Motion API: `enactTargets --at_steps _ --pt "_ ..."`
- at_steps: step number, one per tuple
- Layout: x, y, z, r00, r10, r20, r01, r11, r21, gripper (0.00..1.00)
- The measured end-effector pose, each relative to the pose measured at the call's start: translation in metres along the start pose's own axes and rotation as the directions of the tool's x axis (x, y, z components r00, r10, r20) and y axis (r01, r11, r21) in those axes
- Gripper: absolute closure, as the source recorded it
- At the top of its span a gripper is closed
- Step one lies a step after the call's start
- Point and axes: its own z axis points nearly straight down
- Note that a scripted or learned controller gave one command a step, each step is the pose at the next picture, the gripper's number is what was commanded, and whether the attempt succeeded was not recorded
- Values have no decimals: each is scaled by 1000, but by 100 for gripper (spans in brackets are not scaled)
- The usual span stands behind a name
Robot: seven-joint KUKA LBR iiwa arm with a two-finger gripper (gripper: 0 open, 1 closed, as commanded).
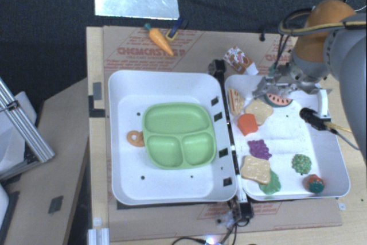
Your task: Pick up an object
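My gripper (276, 89) hangs low over the back of the right bin (335, 158), open, with nothing held between its fingers. Directly under it lies a watermelon slice (280, 101). Close by to the left are a pizza slice (235, 101), a pale bread piece (260, 111) and an orange-red pepper (247, 124). Further forward in the same bin lie purple grapes (259, 149), a toast slice (255, 168) on a green leaf (272, 184), a broccoli head (301, 163) and a small red-and-green fruit (314, 183).
The left bin (123, 94) holds a green divided plate (176, 135) and a small pretzel (136, 138). Behind the bins lie a carrot (160, 41) and a striped packet (238, 59). A black cable end (312, 117) hangs over the right bin.
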Motion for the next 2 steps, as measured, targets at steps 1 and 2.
enactTargets --at_steps 1,2 --pt "-1 2 -12 1000 -2 3 2 1000 -6 100" --pt "3 10 -76 1000 0 -5 0 1000 9 100"
